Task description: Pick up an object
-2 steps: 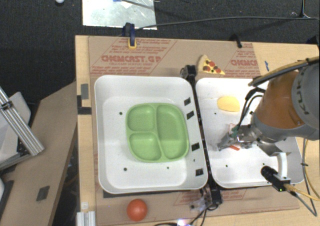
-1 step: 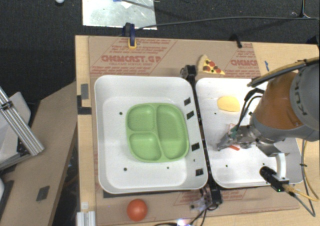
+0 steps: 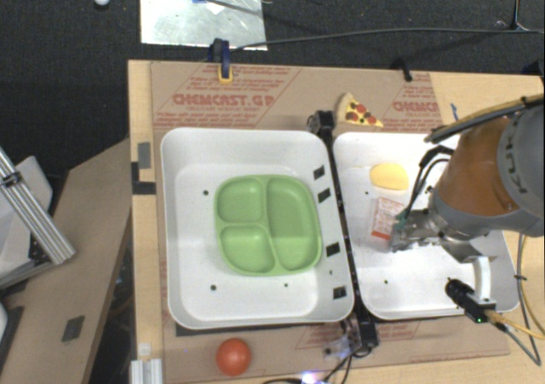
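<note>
Two white bins: the left bin (image 3: pixel 183 203) holds one green divided plate (image 3: pixel 266 224); the right bin (image 3: pixel 409 293) holds one yellow lemon-like item (image 3: pixel 389 176) and one packet (image 3: pixel 385 216). Gripper (image 3: pixel 402 233) sits at the packet's edge; grip state cannot be determined. One toy pizza slice (image 3: pixel 358 111) and one red ball (image 3: pixel 232 356) lie outside.
</note>
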`<state>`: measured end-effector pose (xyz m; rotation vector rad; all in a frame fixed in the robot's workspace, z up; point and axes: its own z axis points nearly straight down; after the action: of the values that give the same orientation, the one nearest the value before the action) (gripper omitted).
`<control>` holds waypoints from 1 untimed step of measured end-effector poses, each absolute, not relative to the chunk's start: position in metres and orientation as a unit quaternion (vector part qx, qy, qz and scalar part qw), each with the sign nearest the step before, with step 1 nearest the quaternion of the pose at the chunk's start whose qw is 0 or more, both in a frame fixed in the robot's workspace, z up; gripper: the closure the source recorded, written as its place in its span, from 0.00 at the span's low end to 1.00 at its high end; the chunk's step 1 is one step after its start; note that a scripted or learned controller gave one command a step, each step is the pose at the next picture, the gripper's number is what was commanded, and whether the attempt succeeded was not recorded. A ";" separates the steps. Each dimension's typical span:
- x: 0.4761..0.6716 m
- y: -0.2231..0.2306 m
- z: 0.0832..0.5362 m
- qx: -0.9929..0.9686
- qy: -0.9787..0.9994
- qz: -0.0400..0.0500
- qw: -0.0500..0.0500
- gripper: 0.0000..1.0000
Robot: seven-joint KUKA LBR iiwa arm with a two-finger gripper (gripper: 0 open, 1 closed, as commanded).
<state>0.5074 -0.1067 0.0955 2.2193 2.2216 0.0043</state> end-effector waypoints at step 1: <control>0.512 -0.100 0.141 0.705 0.709 0.002 0.002 1.00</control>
<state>0.5124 -0.1004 0.1411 2.2130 2.2237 0.0055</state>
